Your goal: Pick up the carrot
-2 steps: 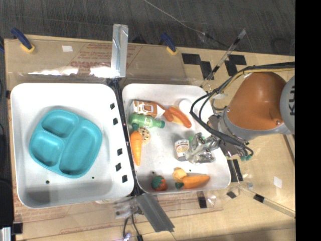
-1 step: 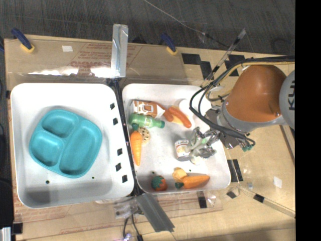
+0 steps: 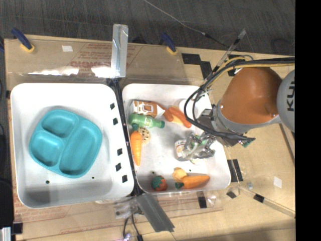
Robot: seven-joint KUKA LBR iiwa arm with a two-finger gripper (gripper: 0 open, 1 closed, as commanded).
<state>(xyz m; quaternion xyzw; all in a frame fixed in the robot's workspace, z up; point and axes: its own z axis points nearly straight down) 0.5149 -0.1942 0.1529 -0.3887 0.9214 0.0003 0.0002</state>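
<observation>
the grey arm with its orange band reaches in from the right over the right shallow white bin (image 3: 150,91), and its two-finger gripper (image 3: 194,149) hangs low over the middle of that bin's floor, a little toward the right wall. whether the gripper is apart or together cannot be told from this slant.

two orange carrot-like pieces lie in the bin. the long tapered orange carrot (image 3: 136,147) lies along the left wall, roughly midway down it, point toward the near edge, well apart from the gripper and to its left. a second orange carrot with a green stub (image 3: 193,181) lies flat by the near edge, toward the near right corner, just below the gripper and not touching it. beside it sit a small yellow-orange lump (image 3: 179,173) and a red and green round toy fruit (image 3: 159,183).

toward the far edge lie a green toy bottle (image 3: 145,121), a white and brown carton (image 3: 145,107) and an orange-red toy sausage shape (image 3: 176,116).

the left shallow white bin (image 3: 30,185) holds a teal divided plastic plate (image 3: 65,142) near its centre.
</observation>
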